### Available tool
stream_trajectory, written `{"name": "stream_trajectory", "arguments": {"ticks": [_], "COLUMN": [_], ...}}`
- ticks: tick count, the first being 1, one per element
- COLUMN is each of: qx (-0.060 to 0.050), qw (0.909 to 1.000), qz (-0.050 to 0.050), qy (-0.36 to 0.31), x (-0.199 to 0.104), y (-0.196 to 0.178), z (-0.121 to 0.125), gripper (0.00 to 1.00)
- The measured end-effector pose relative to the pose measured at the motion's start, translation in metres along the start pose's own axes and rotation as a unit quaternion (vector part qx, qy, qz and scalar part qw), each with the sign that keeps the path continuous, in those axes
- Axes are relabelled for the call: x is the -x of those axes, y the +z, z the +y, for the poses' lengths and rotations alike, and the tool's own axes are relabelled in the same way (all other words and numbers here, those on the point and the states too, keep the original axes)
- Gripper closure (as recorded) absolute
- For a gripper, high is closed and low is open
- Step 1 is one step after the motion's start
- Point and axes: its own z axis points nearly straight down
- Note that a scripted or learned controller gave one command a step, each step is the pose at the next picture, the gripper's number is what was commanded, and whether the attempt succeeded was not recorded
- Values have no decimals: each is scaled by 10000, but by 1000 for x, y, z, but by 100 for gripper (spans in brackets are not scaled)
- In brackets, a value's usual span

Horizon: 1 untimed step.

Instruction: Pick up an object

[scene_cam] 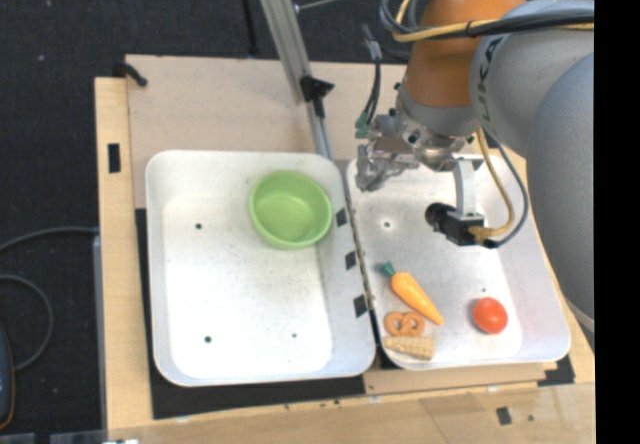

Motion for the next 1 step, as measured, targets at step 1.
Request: {"name": "stream_trajectory", "arguments": {"ticks": [1], "qx": [-12], "qw": [10000], "qz": [-4], "qy": [7], "x": [-51], "y": [11], "z": [16], "gripper": [100]}}
